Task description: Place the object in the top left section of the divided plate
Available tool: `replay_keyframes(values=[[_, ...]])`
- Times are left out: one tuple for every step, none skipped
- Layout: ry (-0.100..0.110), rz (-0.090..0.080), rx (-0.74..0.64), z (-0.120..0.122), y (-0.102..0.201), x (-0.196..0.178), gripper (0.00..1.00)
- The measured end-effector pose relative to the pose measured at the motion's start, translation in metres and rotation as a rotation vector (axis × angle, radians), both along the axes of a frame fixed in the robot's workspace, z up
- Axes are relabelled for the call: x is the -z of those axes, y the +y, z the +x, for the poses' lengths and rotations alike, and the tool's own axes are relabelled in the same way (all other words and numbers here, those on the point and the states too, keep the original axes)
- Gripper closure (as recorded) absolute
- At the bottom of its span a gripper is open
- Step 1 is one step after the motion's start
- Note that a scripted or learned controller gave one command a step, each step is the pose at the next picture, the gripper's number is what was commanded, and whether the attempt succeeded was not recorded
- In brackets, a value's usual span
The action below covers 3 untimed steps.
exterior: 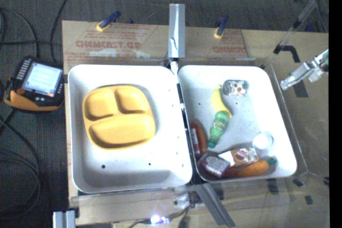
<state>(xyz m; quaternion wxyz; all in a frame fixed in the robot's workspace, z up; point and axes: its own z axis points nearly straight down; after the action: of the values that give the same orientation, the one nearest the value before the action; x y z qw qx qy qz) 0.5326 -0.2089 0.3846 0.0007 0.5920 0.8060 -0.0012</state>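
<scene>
Yellow divided plate [120, 116] sits in left bin [75, 157], all 3 sections bare. Right bin [278, 109] holds green bottle [218, 126], carrot [250, 169], small can [235, 87], sausage [197, 138]. Claw [291, 80] at frame's right edge, outside the bins; can't tell its state.

We look down at a slant from 1 fixed camera high above the bench [80, 40], both bins [128, 168] in frame.

A yellow divided plate [120, 116] lies in the left bin [80, 168]. Right of the plate, the right bin [278, 115] holds a green bottle [218, 126], a carrot [251, 169], a can [235, 87] — and a banana [218, 101].
</scene>
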Motion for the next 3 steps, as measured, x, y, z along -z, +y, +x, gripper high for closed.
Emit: replay_keyframes(values=[[0.000, -0.001, -0.001, 0.002, 0.000, -0.008, 1.00], [-0.001, 0.003, -0.103, 0.080, 0.109, -0.049, 1.00], [0.000, -0.001, -0.500, 0.016, -0.013, -0.050, 1.00]])
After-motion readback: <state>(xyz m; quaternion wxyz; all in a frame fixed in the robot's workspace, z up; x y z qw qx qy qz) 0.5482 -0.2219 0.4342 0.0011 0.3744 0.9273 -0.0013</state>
